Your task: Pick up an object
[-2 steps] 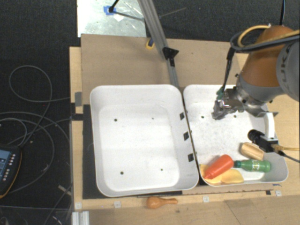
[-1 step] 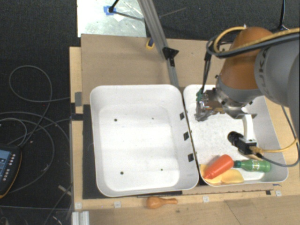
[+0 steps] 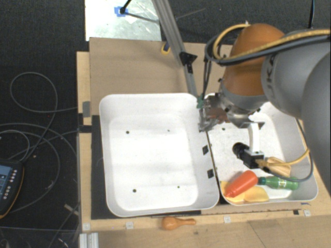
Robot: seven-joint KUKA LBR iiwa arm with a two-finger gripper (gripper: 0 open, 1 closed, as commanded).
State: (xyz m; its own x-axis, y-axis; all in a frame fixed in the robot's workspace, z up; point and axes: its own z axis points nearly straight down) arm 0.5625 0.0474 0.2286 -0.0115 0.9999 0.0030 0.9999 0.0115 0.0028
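The gripper [image 3: 209, 116] stands at the far corner of the right-hand shallow white plastic bin [image 3: 225, 143], close over the rim that adjoins the neighbouring bin. Whether the claw is spread or pressed together cannot be determined. No object is visibly held, and a small dark patch at the claw is too blurred to identify. The candidate objects lie along the near edge of the same bin, well apart from the gripper: an orange tapered carrot-shaped toy [image 3: 241, 183], a green cylindrical marker-like item [image 3: 279, 182] and a flat yellow piece [image 3: 254, 195]. The step in hand appears to be approach. The next move probably calls for travel to that near edge, alignment above one object, then descent.
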